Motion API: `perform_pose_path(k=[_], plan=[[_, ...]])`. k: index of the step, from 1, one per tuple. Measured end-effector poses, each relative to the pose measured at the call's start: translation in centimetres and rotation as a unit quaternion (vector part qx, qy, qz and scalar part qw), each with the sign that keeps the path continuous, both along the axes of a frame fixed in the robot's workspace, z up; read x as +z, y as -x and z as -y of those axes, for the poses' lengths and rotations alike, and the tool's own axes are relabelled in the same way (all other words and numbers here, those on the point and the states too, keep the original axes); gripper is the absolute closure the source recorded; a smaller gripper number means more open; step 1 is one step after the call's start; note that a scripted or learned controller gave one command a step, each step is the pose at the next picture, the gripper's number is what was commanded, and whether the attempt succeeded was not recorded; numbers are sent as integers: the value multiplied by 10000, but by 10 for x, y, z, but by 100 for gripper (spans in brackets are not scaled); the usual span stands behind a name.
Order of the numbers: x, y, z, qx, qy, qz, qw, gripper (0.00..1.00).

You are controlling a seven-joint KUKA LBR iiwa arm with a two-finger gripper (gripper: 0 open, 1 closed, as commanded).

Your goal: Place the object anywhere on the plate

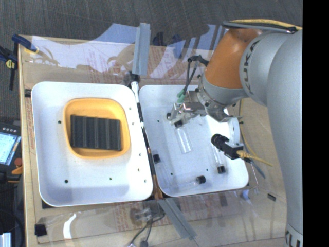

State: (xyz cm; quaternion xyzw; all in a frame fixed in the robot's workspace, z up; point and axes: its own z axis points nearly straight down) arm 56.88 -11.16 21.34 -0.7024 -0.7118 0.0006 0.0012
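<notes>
Yellow plate (pixel 96 109) far left of gripper (pixel 181 112), waiting; clear tube (pixel 183 140) just below gripper, likely target; gripper spread impossible to tell.

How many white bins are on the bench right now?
2. The left bin holds a yellow plate with a dark ridged object on it; the right bin sits beside it under the gripper, which may hide part of it.

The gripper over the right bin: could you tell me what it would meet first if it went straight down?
Probably the clear tube lying on the right bin floor just beneath the gripper; depth is hard to judge from this slanted view.
</notes>
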Motion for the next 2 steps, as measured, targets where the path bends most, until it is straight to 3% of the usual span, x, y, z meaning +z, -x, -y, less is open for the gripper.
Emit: perform_pose_path(k=[1, 2], plan=[[3, -11, -46, 796, 3, -1, 9968, 100], [-22, -25, -66, 1866, -5, -11, 9824, 100]])
